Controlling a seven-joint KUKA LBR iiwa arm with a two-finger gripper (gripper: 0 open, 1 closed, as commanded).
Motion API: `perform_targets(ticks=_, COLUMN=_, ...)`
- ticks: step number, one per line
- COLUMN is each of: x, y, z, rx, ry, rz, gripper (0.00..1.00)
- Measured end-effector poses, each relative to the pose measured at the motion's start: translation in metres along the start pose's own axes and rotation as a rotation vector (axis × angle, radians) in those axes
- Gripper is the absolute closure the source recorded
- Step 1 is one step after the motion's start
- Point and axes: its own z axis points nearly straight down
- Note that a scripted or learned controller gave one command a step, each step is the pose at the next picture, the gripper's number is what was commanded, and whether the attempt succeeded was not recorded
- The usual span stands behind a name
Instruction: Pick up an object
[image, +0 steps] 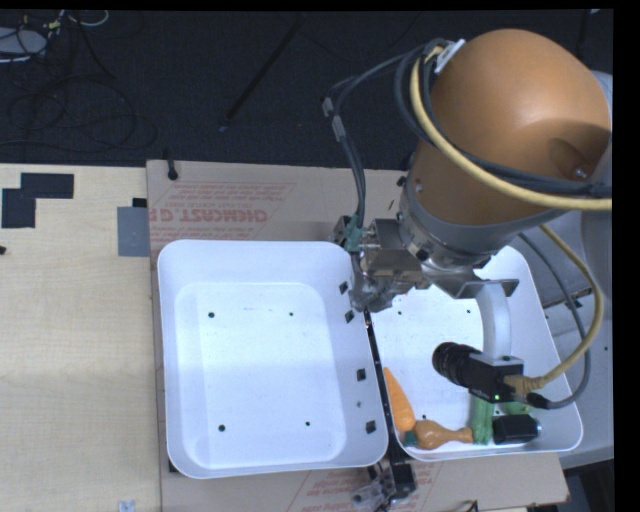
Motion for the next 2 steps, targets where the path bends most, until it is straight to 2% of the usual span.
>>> perform_targets(ticks=1, x=0.030, y=-0.001, z=0.128, rx=0.014, ry=-0.004, rz=0.004, gripper=1.00)
perform_targets(ticks=2, x=0.028, y=0.071, z=0.245, rx=0.007, ry=-0.004, rz=0.008, gripper=1.00)
